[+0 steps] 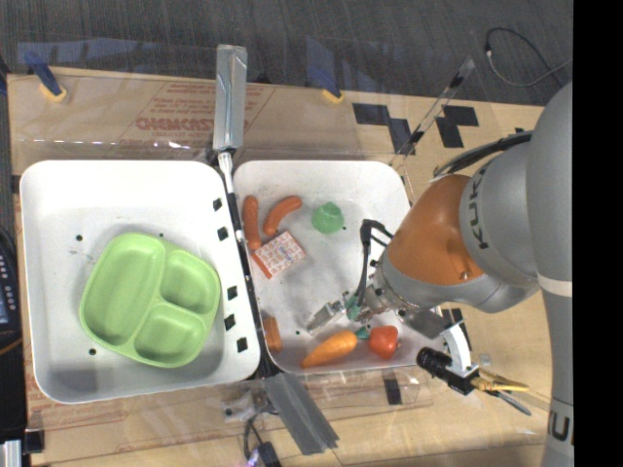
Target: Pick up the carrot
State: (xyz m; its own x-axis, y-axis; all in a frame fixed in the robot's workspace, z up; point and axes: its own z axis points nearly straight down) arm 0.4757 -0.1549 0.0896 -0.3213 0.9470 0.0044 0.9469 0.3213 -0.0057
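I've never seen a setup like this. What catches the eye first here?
The big grey arm with its orange band reaches in from the right over the right bin. A bright green divided plate sits in the left bin. Near the gripper, an orange carrot lies beside a red tomato.

We look down from one fixed camera above the bench (pixel 88 105), tilted slightly, so both white bins sit side by side in mid-frame: the left bin (pixel 49 261) and the right bin (pixel 321 178). The arm (pixel 487 232) enters from our right, close and large. Dark floor (pixel 195 8) runs along the top.
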